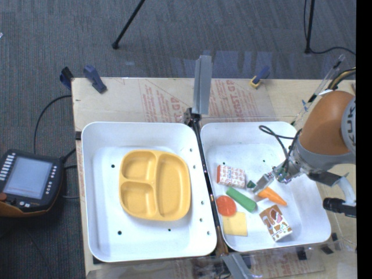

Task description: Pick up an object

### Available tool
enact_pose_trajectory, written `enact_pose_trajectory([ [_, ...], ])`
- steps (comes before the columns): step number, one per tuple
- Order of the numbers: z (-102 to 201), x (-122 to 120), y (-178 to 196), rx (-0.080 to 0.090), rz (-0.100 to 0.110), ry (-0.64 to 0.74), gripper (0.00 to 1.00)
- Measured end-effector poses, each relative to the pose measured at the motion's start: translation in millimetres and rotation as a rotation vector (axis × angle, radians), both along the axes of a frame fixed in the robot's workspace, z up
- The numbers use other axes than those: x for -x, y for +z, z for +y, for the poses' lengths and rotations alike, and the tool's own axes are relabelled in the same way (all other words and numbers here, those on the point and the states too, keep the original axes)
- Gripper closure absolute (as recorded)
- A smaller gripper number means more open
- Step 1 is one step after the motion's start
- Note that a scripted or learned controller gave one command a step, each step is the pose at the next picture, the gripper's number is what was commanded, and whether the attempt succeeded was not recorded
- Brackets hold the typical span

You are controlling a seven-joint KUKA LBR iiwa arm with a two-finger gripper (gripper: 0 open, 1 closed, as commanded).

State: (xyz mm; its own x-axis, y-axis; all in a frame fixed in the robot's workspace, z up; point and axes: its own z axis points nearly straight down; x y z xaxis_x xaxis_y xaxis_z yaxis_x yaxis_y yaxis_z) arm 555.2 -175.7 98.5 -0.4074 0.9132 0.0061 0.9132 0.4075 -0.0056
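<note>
Several toy food items lie in the right bin [232, 135]: a red-and-white packet [231, 175], a green stick [241, 199], a red-orange round piece [226, 206], a yellow cheese slice [235, 224], an orange carrot [272, 196] and a brown snack packet [275, 222]. My gripper [261, 183] hangs low over the bin's middle, between the red-and-white packet and the carrot, just above the green stick's right end. Nothing shows between its fingers.
The left bin [99, 156] holds a yellow divided plate [155, 185]. A grey upright post [202, 86] stands at the back between the bins. A teach pendant [28, 182] sits on the floor at left, and clamps grip the bench's back edge.
</note>
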Motion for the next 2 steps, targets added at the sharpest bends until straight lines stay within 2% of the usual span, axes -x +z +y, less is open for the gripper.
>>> enact_pose_trajectory([
  [1,-1,0,9,-0.002,0.001,-0.006,1.00],
  [2,35,-43,138,0.004,-0.014,-0.182,1.00],
])
